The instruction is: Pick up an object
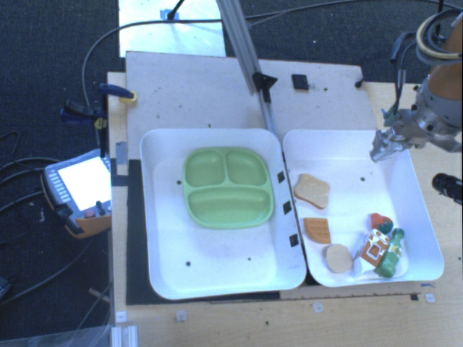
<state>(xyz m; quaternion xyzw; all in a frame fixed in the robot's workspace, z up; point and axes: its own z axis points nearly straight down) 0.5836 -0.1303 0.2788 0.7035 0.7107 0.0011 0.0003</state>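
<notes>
One fixed camera looks down at a slant on both white bins (217, 139), from well above.

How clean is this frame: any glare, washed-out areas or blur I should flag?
Camera view: the handheld screen at the left is blown out to white, and the pale sheet at the top is overexposed; the gripper and wrist look soft; the green plate and the toy food in the right bin stay readable, though small.
</notes>
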